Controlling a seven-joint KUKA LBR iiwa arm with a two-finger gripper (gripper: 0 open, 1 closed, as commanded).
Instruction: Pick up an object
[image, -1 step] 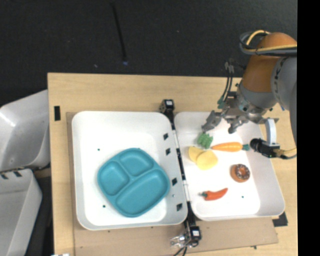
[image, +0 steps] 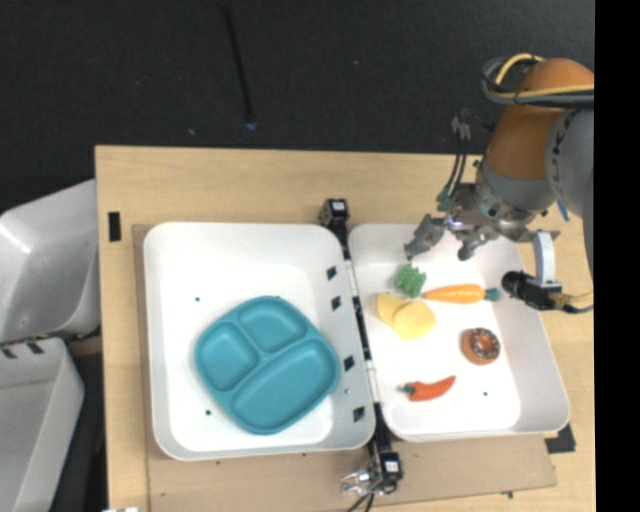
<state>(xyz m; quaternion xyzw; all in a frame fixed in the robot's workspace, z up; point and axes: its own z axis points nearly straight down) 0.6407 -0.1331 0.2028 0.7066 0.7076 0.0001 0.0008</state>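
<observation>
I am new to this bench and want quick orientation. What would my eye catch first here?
First the blue divided plate, lying in the left bin. Then the bright toy food in the right bin: a carrot, a red chili, a donut. The end effector hovers above that bin's far edge.

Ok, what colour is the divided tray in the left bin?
Teal blue tray, plain, seen clearly in the camera view.

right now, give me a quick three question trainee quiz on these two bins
1. True or false: the teal divided plastic plate lies in the left white bin.
2. Which lies nearest the open two-finger gripper? A) red toy chilli pepper B) green leafy toy vegetable C) brown toy doughnut
3. What touches the yellow toy lemon pieces, if anything?

Key: 1 true; 2 B; 3 nothing clearly, though the orange toy carrot lies close.
</observation>
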